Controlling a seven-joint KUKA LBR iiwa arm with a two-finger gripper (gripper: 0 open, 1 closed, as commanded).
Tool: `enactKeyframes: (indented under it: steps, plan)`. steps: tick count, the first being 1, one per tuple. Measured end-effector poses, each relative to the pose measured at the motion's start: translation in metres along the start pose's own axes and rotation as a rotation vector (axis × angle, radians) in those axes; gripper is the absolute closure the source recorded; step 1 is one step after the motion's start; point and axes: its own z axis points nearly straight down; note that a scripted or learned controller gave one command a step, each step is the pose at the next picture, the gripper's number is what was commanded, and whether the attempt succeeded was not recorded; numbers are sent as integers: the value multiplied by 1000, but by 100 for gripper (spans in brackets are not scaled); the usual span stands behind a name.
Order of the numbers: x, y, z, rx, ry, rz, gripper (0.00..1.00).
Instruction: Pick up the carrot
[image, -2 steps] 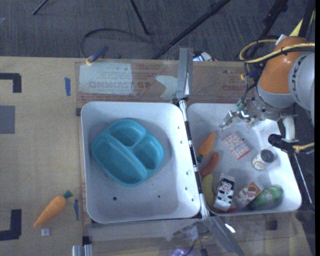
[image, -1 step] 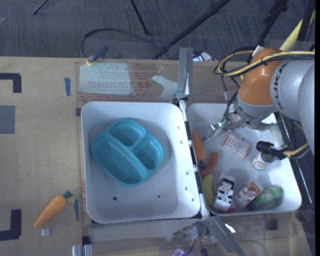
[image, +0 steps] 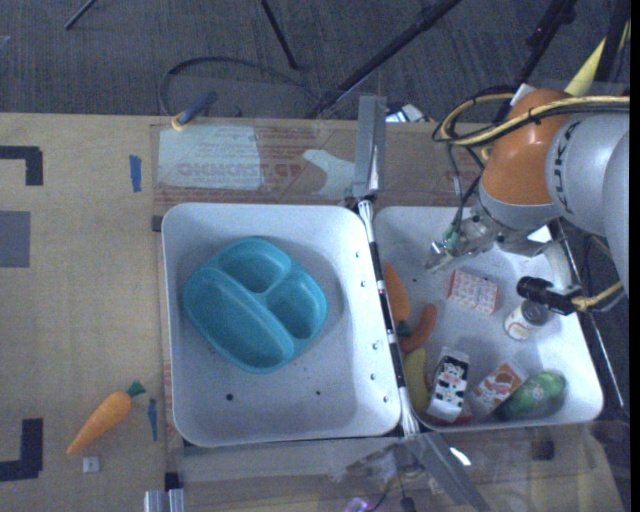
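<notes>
While the gripper (image: 447, 246) hovers over the right bin (image: 590, 372), whether it is clenched I cannot tell. One carrot (image: 100, 420) lies on the table (image: 75, 300), left of both bins.

place: robot lab
arm: grey industrial arm (image: 590, 170) with orange band, yellow and black cables looped over it
table: plywood table (image: 80, 300) with black tape marks and blue tape bits
bins: two white bins (image: 200, 225) side by side
floor: dark carpet (image: 120, 50), stand legs and cables
</notes>
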Motion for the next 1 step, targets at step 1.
enactKeyframes:
  steps: [1]
  plan:
    - [88,52,-87,6,1,216,100]
